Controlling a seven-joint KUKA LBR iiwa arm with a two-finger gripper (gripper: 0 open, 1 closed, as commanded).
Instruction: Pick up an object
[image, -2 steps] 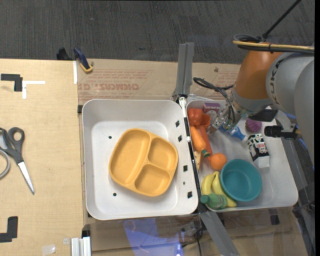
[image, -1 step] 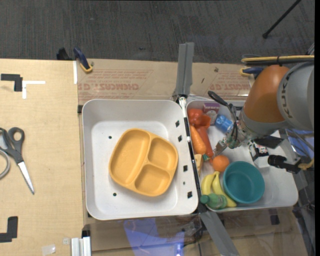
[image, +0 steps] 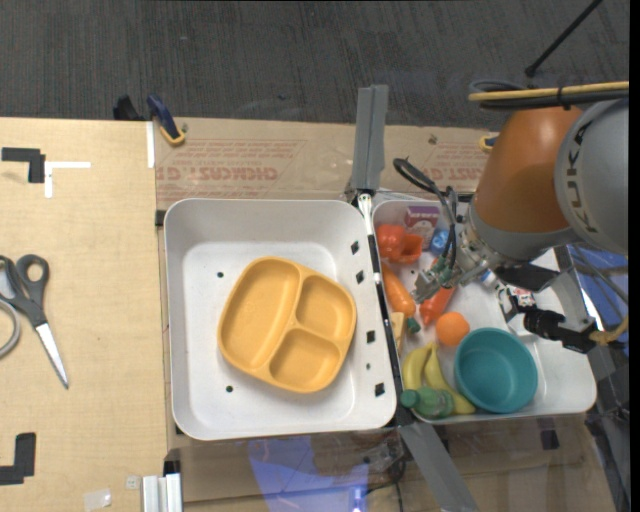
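Note:
The right bin (image: 575, 385) holds several toy foods: a teal bowl (image: 495, 372), an orange (image: 452, 328), yellow bananas (image: 424, 368), a green piece (image: 432, 403), a carrot (image: 399, 293), a red piece (image: 391, 242) and a red-orange piece (image: 435, 305). My gripper (image: 445, 272) hangs low over the middle of this bin, just above the red-orange piece and right of the carrot. The orange-banded wrist (image: 525, 185) hides the bin's far right part. I see nothing lifted off the bin floor.
The left bin (image: 185, 300) holds a yellow divided plate (image: 288, 325). Scissors (image: 35, 305) lie on the bench at far left. A blue clamp (image: 165, 118) sits behind the left bin. A grey divider bar (image: 370, 130) runs between the bins.

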